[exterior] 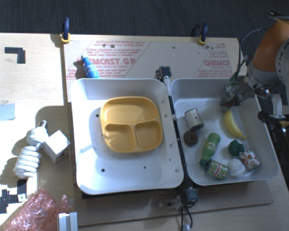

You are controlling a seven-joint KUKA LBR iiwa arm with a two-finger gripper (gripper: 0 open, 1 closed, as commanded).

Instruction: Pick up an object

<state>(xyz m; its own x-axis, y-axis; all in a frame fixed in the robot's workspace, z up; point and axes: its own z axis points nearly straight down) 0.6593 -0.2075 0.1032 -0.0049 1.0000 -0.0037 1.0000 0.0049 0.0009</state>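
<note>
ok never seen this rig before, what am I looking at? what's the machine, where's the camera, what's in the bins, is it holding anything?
One camera, fixed above the bench, looks down at a slant. The grey arm with an orange band reaches in from the right; its gripper is over the back of the right bin, with nothing visibly held. That bin holds a banana, a small can, a brown round piece, a green bottle and a few more small items near its front. The left bin holds a yellow divided tray. A spiral light bulb lies on the bench at left.

Yellow tray (131, 124), yellow banana (234, 125), green bottle (210, 147)
</note>
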